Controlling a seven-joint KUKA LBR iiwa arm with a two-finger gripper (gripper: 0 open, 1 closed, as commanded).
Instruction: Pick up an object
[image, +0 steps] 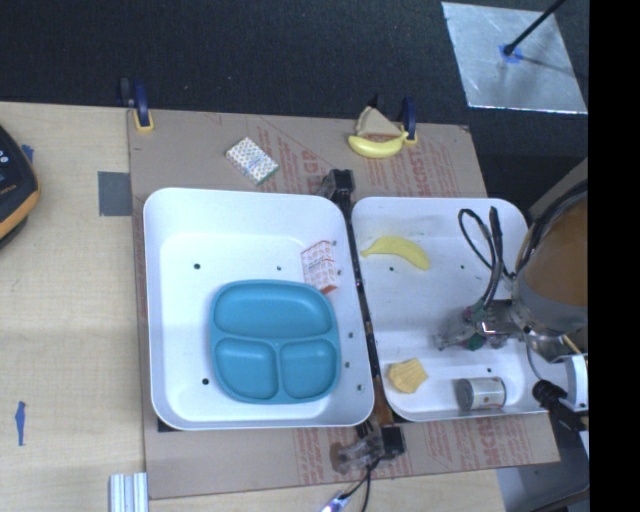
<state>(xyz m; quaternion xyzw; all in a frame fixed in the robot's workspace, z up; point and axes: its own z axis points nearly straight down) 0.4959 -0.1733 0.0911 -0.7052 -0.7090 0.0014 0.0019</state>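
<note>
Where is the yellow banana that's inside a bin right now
The banana lies in the right bin, near its upper left corner, just right of the divide between the bins and above the yellow chip.

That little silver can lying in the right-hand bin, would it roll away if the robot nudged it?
Probably. The can lies on its side on the right bin's smooth floor, so a sideways nudge would likely roll it. Its shiny round wall may slip between fingers. The rim beside it should stop it soon.
</note>
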